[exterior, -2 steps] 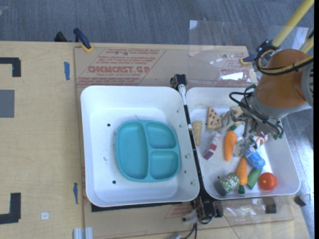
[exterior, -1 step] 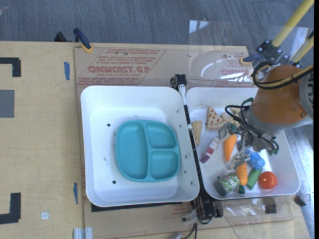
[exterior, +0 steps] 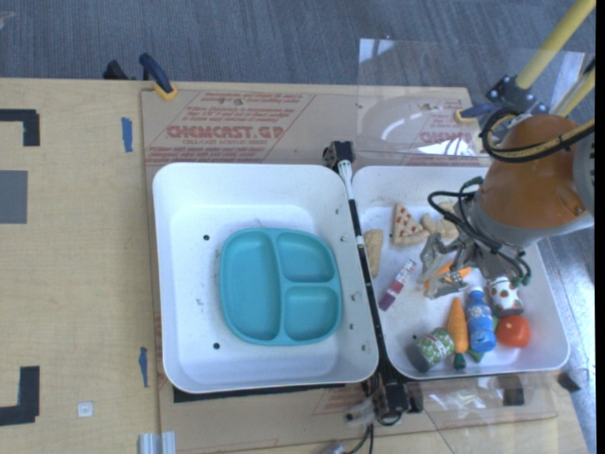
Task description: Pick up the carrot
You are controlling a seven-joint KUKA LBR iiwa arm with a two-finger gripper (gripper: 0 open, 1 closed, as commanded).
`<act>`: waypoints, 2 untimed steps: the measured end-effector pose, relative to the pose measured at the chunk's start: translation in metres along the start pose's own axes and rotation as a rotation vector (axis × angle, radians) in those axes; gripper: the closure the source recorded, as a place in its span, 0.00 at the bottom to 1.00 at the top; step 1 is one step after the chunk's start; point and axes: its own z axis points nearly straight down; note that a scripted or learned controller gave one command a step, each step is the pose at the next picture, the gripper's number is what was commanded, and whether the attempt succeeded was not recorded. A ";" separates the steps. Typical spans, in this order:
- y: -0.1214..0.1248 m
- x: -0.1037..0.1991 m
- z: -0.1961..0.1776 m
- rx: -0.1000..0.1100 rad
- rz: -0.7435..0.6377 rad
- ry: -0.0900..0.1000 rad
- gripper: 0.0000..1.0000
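The left bin (exterior: 180, 253) holds a teal tray (exterior: 280, 286). In the right bin (exterior: 558, 348) the carrot (exterior: 458, 323) lies near the front wall, between a green can (exterior: 433, 348) and a blue bottle (exterior: 480, 323). It is orange and tapered, with a green end to the front, and its long axis runs nearly front to back. The pincer (exterior: 444, 270) hangs just behind it and a little to the left, so the carrot is in front of it. How far the pincer is open I cannot tell.
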 end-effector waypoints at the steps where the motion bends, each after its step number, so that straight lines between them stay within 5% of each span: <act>1: 0.032 0.029 -0.037 -0.008 0.186 0.028 1.00; 2: 0.032 0.029 -0.036 -0.008 0.187 0.029 0.00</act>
